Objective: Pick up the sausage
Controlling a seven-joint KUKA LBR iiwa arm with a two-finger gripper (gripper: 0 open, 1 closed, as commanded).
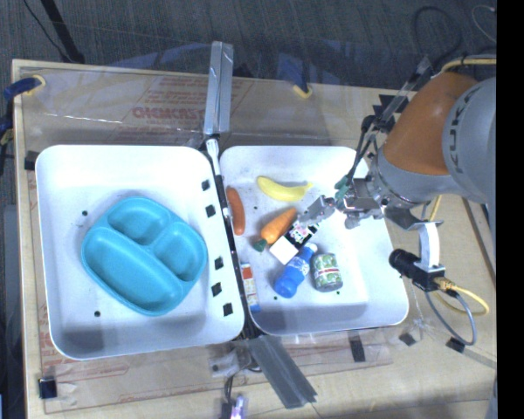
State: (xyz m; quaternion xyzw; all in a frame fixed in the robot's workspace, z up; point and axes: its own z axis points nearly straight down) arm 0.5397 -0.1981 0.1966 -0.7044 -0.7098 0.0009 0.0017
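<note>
Two shallow white bins sit side by side on the wooden surface point(437, 356), meeting at a strip of black clips down the middle. The left bin point(61, 304) carries a blue divided plate point(144, 253), three compartments, lying a little toward that bin's left and near side.

The right bin point(375, 299) holds the clutter. The sausage point(236, 209), reddish-brown and slim, lies right along that bin's left wall, lengthwise against the divider, in the far half. Just beside it toward the bin's middle is a toy carrot point(277, 226), orange with a green tip, slanted. A yellow banana point(282, 188) lies near the far wall, above the carrot. Nearer the front edge a small blue bottle point(293, 273) lies tilted, with a white block point(283, 250) touching its upper end and a small green-labelled can point(326, 271) just beside it on the right. A thin orange-and-white item point(247, 285) rests against the left wall near the front corner; I can't make out what it is.

The grey arm with its orange band point(428, 133) comes in over the bin's right edge. Its pincer point(309, 219) hangs over the middle of the right bin, close to the carrot and the white block, well clear of the sausage. From here I can't tell whether it is clenched or released, and nothing is visibly gripped in it.
</note>
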